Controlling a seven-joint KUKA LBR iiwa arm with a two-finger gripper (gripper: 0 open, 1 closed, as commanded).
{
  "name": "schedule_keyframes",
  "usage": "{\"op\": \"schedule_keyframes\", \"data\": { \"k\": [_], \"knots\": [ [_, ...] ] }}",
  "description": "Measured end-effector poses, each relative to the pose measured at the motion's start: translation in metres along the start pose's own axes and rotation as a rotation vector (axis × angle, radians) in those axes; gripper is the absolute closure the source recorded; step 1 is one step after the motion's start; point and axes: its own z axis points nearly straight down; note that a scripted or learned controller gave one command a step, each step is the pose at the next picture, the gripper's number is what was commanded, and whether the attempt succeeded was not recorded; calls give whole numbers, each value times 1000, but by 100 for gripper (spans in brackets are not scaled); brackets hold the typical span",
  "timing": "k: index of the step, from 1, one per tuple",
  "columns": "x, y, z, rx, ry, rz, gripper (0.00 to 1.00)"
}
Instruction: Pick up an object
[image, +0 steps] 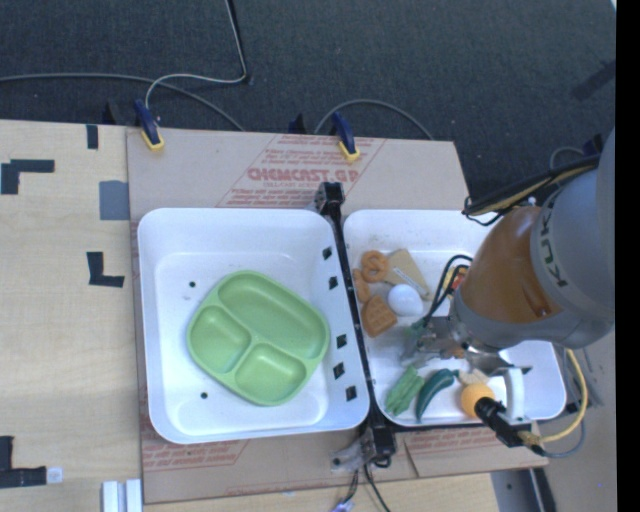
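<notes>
You have two bins side by side on the tabletop, left bin holding a divided plate at its centre, right bin holding a ball with pods at its six o'clock, arm at three o'clock.

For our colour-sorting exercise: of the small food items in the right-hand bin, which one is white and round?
The white ball, lying in the right bin between the orange-brown pieces. The green vegetables nearer the front are long, not round.
</notes>
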Motion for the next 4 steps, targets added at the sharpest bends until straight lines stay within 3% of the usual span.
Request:
{"op": "schedule_keyframes", "data": {
  "k": [1,2,3,4],
  "knots": [
    [0,0,0,0,0,0,0],
    [67,49,-88,7,4,-2,0],
    [54,62,-87,9,3,-1,0],
    [3,36,9,8,2,0,0]
  ]
}}
